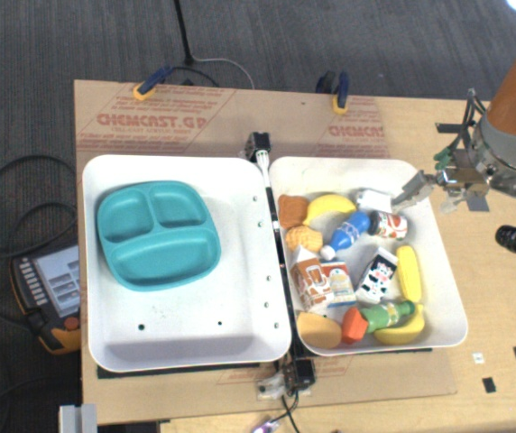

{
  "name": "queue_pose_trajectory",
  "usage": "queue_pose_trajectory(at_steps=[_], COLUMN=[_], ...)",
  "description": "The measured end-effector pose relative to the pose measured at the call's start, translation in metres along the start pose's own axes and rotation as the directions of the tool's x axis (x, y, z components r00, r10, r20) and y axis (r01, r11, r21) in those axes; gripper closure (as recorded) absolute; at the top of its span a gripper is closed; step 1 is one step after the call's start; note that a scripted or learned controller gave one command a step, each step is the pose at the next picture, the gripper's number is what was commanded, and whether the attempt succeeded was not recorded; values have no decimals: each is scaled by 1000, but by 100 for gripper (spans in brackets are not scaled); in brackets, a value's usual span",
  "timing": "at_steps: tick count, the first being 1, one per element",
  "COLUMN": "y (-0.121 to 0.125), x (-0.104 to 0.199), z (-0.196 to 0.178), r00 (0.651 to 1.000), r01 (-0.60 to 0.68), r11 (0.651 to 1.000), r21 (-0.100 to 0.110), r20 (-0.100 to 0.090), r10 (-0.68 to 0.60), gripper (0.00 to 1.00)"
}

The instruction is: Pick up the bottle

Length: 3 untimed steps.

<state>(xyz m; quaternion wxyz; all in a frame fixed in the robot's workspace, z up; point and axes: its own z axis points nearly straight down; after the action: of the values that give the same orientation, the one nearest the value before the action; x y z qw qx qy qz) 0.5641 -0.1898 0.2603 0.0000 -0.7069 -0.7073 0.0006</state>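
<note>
Claw (418, 188) hung over the right bin's (452, 282) far right rim; whether it was open or closed could not be told. Just left of it, the blue-and-white bottle (348, 232) lay among toy foods. A teal plate (157, 233) filled the left bin (114, 332).

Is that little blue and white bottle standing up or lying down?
Lying down. The bottle rests on its side among the toy food in the right bin, its white cap end pointing lower left.
</note>
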Motion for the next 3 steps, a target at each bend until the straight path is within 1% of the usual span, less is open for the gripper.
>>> queue_pose_trajectory(at_steps=[1,2,3], y=[31,10,11], x=[19,69,69], z=[131,172,161], r00=[1000,999,999], r01=[11,-35,-35], r11=[1000,999,999], r21=[-12,-8,-11], r20=[4,3,3], r10=[-11,35,35], gripper=[0,0,100])
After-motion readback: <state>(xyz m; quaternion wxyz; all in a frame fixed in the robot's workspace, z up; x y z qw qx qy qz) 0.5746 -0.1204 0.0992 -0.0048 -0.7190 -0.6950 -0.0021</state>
